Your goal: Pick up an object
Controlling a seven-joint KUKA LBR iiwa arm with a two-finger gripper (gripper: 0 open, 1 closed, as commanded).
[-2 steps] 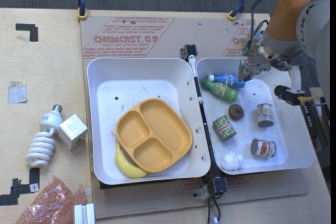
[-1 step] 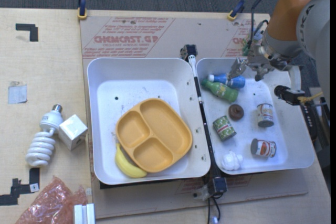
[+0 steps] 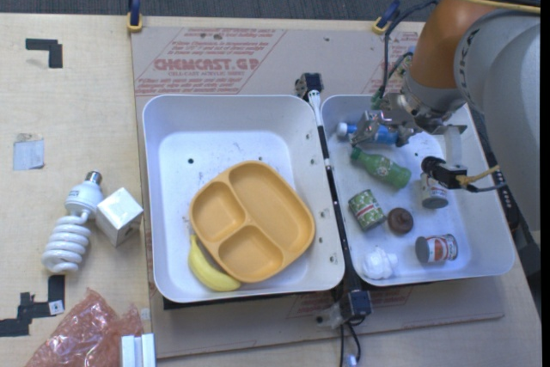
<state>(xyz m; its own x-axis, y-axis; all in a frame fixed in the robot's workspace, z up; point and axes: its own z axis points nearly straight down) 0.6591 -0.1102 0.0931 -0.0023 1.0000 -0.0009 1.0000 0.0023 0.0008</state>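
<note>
The claw [image 3: 378, 126] hung low over the far corner of the right bin [image 3: 481, 258], close to the wall that bin shared with its neighbour, and from where I stood I could not tell whether it was open or closed. Right at the claw, poking out on the side toward the other bin, lay a blue and white thing [image 3: 345, 131]; whether the claw touched it I could not make out. Just in front of the claw, toward the front rim, a green bottle [image 3: 382, 169] lay on its side at a slant. Farther front sat a green and white tin [image 3: 367, 209], with a brown round lump [image 3: 400, 221] just beside it, and a small grey tin [image 3: 434, 195] was off toward the arm's side of these. Farthest from the claw inside this bin, along the front rim, were a white crumpled wad [image 3: 378, 262] and a red and white tin [image 3: 436, 249], a little apart.

Across the shared wall from the claw, the left bin [image 3: 172, 125] held a yellow divided plate [image 3: 251, 222], and a banana [image 3: 210, 271] lay partly under its front edge. Well away from the claw, beyond that bin on the bench [image 3: 69, 99], a white cube [image 3: 119, 215] sat just beside a spiral light bulb [image 3: 69, 235], and a red net bag [image 3: 86, 331] lay at the front corner
</note>
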